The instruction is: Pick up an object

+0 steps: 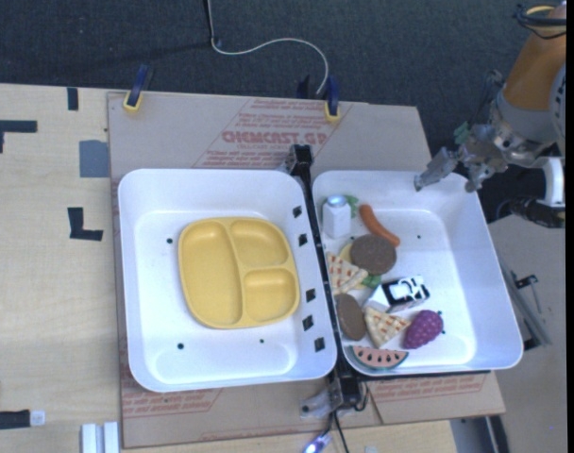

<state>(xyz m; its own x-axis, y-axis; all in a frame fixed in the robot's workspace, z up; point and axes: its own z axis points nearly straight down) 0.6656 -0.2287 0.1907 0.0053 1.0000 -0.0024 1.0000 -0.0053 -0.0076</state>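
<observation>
toys [381, 291] heaped in right bin [476, 253] | pincer [447, 171] above far rim, state unclear

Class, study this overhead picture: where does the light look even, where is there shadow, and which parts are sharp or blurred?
In the camera view, light falls evenly on both white bins, with faint shadow beside the yellow plate; toys are sharp, the gripper and arm softer; floor is dark.

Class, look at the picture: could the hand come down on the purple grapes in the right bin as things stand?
Probably yes. The hand hangs over the right bin's far corner, and the purple grapes lie uncovered on top.
</observation>
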